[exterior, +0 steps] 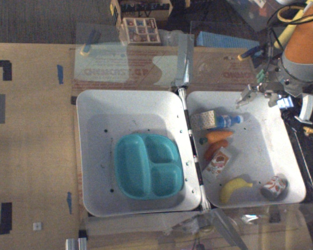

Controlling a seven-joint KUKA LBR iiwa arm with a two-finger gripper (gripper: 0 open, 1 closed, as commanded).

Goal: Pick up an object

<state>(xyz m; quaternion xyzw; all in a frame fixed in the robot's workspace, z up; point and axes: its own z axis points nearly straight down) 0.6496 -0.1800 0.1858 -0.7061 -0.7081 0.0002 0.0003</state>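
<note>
Lower right of the frame, inside the right bin (296, 166): yellow banana (233, 188), curved, lying near the front wall. Just right of it, a small red-and-white can (274, 186) on its side; print on it too small to read. Further up, toward the bin's left wall, a red-and-white packet (218, 162), tilted, lettering illegible. Beside and above that, a reddish-orange piece (212, 149), then an orange carrot (219, 136) lying crosswise. Higher still, a beige roll (203, 120) touching a small blue bottle (230, 121) on its side.

Centre-left, in the left bin (93, 102): a teal divided plate (147, 165) with three compartments, resting flat.

Beyond both bins, upper middle: a clear sheet (120, 69) over the bench (31, 139), bearing pale mirrored lettering, unreadable. At the very top, an open cardboard box (141, 3) with a small patterned box (141, 30) in front of it.

Upper right: gripper (260, 94) above the right bin's far corner, apart from every item, holding nothing visible. Open or shut: cannot tell.
</note>
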